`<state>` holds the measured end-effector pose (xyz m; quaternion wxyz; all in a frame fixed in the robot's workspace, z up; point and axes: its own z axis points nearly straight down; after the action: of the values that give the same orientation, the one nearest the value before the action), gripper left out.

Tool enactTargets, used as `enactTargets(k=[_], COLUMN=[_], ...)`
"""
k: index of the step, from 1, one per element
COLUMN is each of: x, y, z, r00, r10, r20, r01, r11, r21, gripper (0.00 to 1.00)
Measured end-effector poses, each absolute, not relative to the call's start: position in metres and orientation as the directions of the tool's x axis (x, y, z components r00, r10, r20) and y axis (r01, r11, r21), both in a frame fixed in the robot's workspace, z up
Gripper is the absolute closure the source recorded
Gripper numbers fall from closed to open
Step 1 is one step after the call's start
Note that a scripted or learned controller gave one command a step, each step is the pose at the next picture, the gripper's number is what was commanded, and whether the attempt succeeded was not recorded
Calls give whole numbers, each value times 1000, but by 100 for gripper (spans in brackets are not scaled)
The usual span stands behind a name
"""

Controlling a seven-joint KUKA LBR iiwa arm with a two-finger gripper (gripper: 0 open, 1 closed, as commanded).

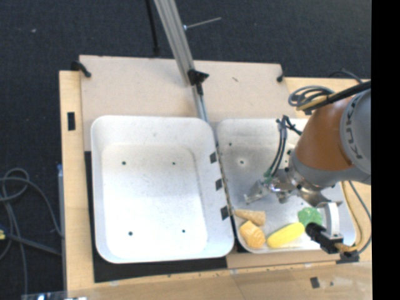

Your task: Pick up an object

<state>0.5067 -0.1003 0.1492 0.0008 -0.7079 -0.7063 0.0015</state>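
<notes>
My gripper hangs over the middle of the right bin, pointing left, with the orange-banded wrist behind it. Just below it, near the bin's front left corner, lies a tan wedge-shaped piece. An orange-yellow lump rests right in front of that piece. To the right of the lump lies a yellow oblong object. A green object sits partly under the wrist. I see nothing held in the gripper.
The left bin sits beside the right one, their walls touching at the middle. A slanted metal rail rises from behind the bins. Cables loop at the back right.
</notes>
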Motion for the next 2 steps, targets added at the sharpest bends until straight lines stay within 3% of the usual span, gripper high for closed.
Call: enactTargets(k=[1, 2], x=[507, 509], y=[-102, -102], z=[99, 112], r00=[2, 8], r10=[1000, 1000], r20=[-1, 0], r01=[1000, 1000], r11=[-2, -8], r21=[-1, 7], gripper=[0, 100])
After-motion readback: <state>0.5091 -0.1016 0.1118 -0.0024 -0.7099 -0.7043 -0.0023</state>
